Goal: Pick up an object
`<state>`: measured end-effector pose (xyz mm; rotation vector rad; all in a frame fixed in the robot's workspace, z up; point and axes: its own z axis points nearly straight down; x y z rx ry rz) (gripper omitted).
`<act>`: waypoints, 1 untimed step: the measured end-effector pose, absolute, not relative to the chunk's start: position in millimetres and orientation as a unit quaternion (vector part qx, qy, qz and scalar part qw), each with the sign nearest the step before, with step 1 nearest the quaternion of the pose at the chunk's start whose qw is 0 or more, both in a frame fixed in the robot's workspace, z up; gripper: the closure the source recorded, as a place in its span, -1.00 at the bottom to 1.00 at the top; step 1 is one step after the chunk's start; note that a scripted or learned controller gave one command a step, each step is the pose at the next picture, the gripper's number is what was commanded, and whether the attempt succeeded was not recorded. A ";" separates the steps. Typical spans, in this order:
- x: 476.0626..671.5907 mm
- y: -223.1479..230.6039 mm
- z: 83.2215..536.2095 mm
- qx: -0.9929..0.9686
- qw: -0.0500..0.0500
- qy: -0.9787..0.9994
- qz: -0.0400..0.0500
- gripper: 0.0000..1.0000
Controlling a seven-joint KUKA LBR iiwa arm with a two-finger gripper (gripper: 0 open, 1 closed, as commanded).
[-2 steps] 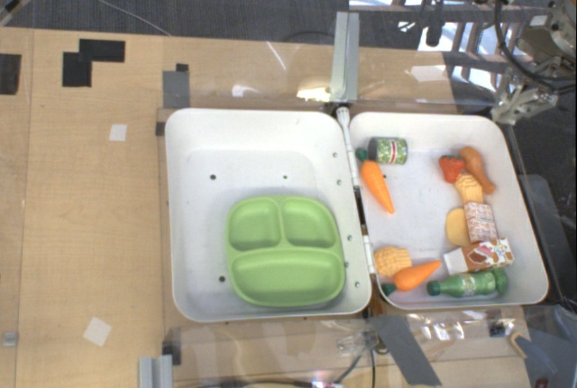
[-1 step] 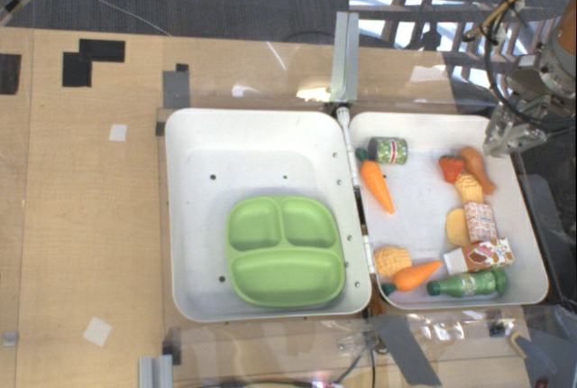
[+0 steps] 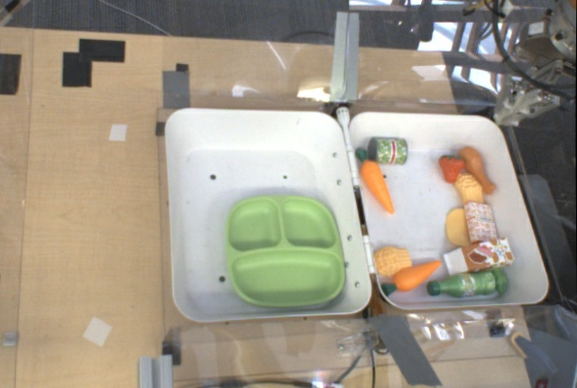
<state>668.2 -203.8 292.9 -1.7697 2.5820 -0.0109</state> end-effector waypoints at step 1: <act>670.8 -203.7 321.7 -0.617 0.005 0.787 -0.003 1.00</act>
